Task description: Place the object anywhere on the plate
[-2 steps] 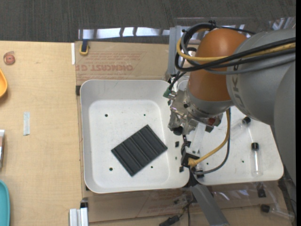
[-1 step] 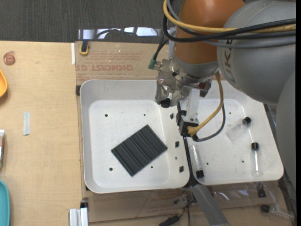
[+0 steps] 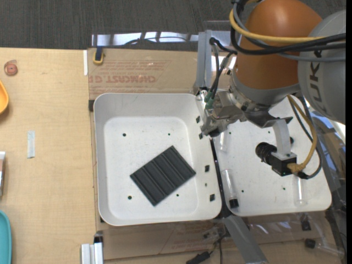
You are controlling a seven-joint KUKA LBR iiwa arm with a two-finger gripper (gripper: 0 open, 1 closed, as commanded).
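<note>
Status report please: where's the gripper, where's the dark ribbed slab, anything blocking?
Gripper over the bins' shared edge, nothing seen between its fingers. Dark grey ribbed rectangular slab flat in left white bin, untouched. Nothing on the slab.

left bin [image 3: 104,164]: dark ribbed plate [image 3: 163,175] lying flat | arm [image 3: 275,48]: over right bin [image 3: 308,199]

Flattened cardboard [image 3: 144,73] behind bins, wooden bench [image 3: 44,147], grey carpet [image 3: 110,10]
</note>
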